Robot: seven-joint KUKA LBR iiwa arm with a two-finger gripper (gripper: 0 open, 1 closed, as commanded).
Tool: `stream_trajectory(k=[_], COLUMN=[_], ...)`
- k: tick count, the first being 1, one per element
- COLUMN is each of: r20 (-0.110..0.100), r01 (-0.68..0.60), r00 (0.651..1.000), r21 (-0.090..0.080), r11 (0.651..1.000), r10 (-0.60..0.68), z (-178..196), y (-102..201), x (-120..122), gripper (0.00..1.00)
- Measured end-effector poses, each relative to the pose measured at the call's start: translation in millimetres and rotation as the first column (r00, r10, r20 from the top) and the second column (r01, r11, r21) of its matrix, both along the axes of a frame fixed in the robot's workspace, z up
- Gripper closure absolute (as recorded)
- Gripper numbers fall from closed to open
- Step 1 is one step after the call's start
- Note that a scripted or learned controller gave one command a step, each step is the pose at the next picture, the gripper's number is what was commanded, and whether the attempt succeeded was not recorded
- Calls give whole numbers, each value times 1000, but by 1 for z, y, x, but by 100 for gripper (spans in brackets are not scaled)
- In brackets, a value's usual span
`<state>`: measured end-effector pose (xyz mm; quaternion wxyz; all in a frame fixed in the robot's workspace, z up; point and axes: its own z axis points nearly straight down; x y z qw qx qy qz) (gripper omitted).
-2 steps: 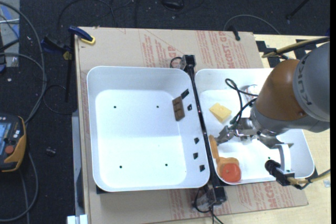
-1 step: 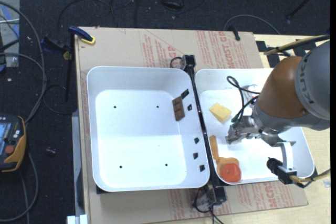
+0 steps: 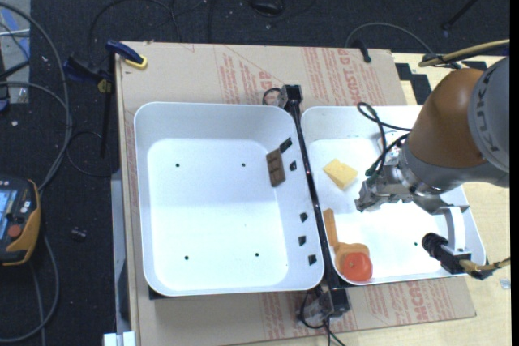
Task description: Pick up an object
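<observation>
A pale yellow block (image 3: 341,173) lies in the right bin (image 3: 340,119), toward its left side. Near the front left corner of that bin rests an orange-red toy (image 3: 353,262) with a tan handle pointing up along the divider. My gripper (image 3: 370,199) hangs low over the right bin, just right of and slightly nearer than the yellow block, above the bin floor. The grey and orange arm covers the bin's right half. A small brown block (image 3: 276,168) leans on the right wall of the left bin (image 3: 162,117).
Both bins sit on a cardboard sheet (image 3: 243,73) over the bench. A black clamp (image 3: 290,96) joins the bins at the back. Cables run over the dark floor behind, and a yellow-black device (image 3: 16,219) sits at the far left.
</observation>
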<state>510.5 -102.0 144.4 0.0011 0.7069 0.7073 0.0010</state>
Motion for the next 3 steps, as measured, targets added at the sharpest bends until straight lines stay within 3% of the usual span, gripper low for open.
stream_trajectory(k=[1,2,3], r20=[2,-3,-3], r01=[0,0,-4], r00=[1000,1000,1000], r21=[0,0,2], r11=[1000,1000,1000], r10=[0,0,4], z=[61,67,72], y=[-1,-1,61], x=[-3,-3,-1], gripper=[100,100,100])
